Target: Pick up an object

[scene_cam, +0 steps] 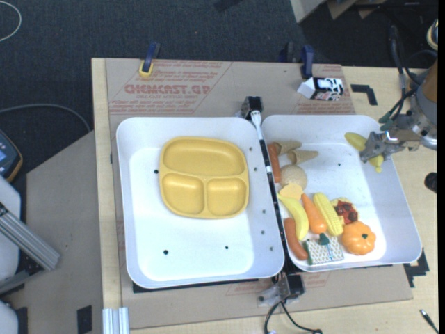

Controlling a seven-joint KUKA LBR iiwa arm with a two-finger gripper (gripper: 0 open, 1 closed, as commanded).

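Observation:
The right bin (389, 207) holds a heap of toy food: an orange pumpkin (358, 237), a corn cob (327, 213), a carrot (313, 214), a yellow banana (295, 211), a red sausage (274, 161) and a pale round piece (293, 175). My gripper (377, 149) hangs over the bin's far right corner, directly over a yellow curved piece (355, 140). That piece sticks out to the gripper's left, and a yellow tip shows just below it. The gripper body hides the piece's middle.
A yellow divided plate (204, 176) lies in the left bin (139, 235). A checkered block (325, 251) and a red item (295, 239) lie at the right bin's front. A black-and-white tag (321, 87) and clamps sit on the cardboard behind the bins.

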